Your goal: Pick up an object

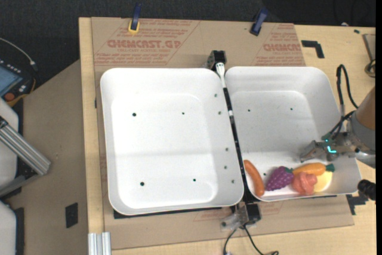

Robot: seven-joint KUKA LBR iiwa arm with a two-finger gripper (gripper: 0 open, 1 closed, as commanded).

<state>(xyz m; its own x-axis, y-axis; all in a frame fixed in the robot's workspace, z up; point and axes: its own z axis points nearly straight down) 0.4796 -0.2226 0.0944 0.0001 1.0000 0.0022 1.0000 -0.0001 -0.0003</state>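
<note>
Carrot (pixel 312 169) lies lengthwise along the right bin's (pixel 280 83) front wall, just below the hand (pixel 325 149), with grapes (pixel 279 178) beside it; whether the hand is apart or together cannot be told.

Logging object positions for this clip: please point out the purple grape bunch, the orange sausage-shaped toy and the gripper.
Purple plastic grape bunch (pixel 279 178), camera view, middle of the cluster.
Orange sausage-shaped toy (pixel 253 177), camera view, mid-length.
Gripper (pixel 311 153), camera view, between its fingertips.
</note>
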